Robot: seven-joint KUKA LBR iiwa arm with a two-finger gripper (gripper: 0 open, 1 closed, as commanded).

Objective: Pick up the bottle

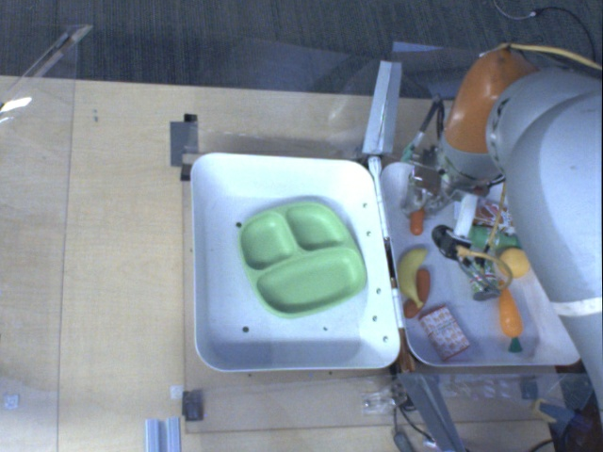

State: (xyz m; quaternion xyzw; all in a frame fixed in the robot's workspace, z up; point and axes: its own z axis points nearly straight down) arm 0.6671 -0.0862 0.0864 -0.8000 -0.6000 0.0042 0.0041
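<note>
Nearest to me, on the pale wooden worktop, stand two shallow white bins with rounded corners. In the right bin, the closest thing is a small flat box with a reddish checked print. Just beside it lies an orange carrot, smooth and tapered, with a green tip. A little farther lies a curved yellow-green banana, and a short reddish-brown piece touches its near end. A round yellow fruit sits close to the arm, beside a tangle of small colored objects which I cannot identify.

The left bin holds a matte green plate with three soft-edged compartments. It is well apart from the clutter.

Farther in the right bin I see a dark glossy object and, behind it, a narrow white upright shape. I take this shape for the bottle, but it is small and partly hidden, so I am not sure. A small orange piece lies near the wall between the bins.

The tool, of grey metal, hangs over the far left corner of the right bin, near the white shape but not around it. I cannot tell if it is released or clenched. Above it are the orange band and the big smooth grey arm.
</note>
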